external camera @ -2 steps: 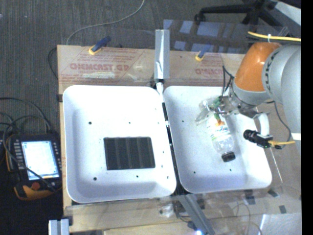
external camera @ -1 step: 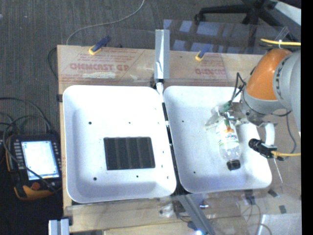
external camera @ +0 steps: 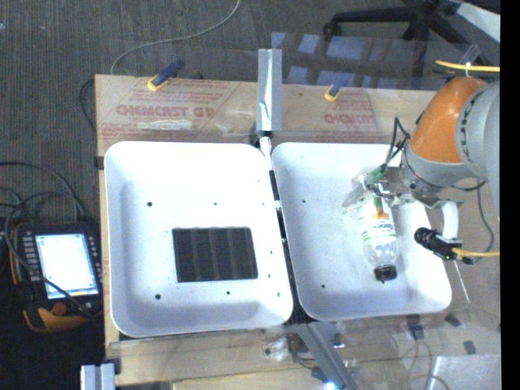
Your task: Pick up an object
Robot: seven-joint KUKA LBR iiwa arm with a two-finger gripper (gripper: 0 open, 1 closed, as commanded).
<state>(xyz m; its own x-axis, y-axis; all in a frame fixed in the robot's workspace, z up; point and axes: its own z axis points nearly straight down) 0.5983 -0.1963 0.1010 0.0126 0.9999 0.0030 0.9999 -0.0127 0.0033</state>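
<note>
A clear plastic bottle (external camera: 380, 236) with a black cap lies in the right bin (external camera: 325, 218), cap toward the near wall. My gripper (external camera: 370, 188) hangs over the bottle's far end, right at or just above it. The grey arm with its orange band (external camera: 443, 128) reaches in from the right. A flat black ribbed rectangle (external camera: 214, 253) lies in the middle of the left bin (external camera: 146, 185).
A metal post (external camera: 267, 96) stands behind the seam between the two bins. Cables and a black plug (external camera: 431, 240) hang by the right bin's right wall. A handheld screen unit (external camera: 61, 266) sits on the floor at far left.
</note>
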